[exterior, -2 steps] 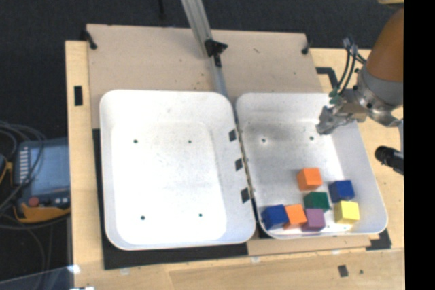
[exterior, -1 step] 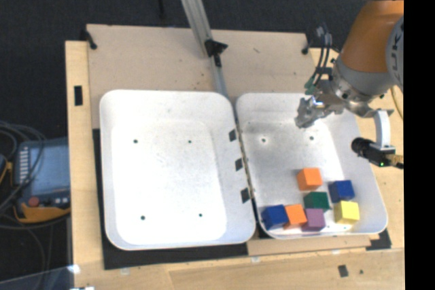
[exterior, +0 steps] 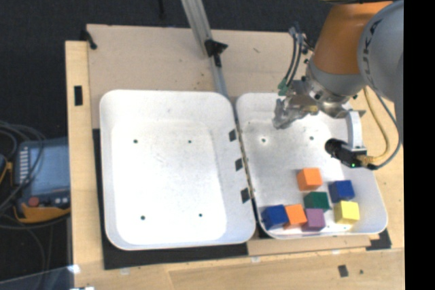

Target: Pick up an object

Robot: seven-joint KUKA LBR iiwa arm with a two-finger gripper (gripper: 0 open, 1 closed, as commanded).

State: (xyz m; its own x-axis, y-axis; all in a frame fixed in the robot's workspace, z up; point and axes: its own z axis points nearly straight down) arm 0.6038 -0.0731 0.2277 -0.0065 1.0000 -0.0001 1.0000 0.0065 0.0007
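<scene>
The gripper (exterior: 284,113) is poised over the right bin (exterior: 272,146) at its 11 o'clock corner; nothing is seen grasped. Coloured blocks, including an orange block (exterior: 310,178), are clustered toward 5 o'clock, awaiting pickup.

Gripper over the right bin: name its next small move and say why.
Probably shift the gripper toward the bin's near end and stop above the orange block. It hangs over bare floor at the far end of the right bin, while the blocks cluster near the front; that orange one lies closest and stands apart.
</scene>
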